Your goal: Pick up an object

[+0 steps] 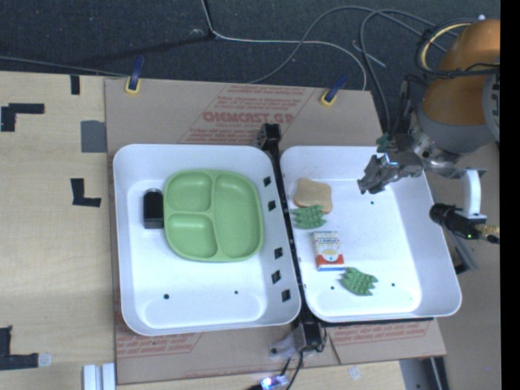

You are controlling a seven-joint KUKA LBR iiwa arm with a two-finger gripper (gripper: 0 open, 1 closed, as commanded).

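Gripper poised over right bin, nothing yet picked

Nearest the camera, at the front of the right bin (pixel 439 303), lies a small green leafy toy (pixel 357 281), flat on the floor and apart from its neighbours, so it looks easy to reach from above. Just behind it sits a small carton with a red band (pixel 327 249), then a second green leafy piece (pixel 309 216) touching a tan, bread-like item (pixel 313 192) close to the divider; those two crowd each other, which I judge makes a clean grasp harder. In the left bin (pixel 130 242), a green divided plate (pixel 214 216) lies flat with a small black object (pixel 153 208) just beside its left edge. Farther back, the gripper (pixel 375 179) hangs over the right bin's rear part, well apart from every object. Nothing sits between its fingers; whether they stand wide or narrow I cannot tell.
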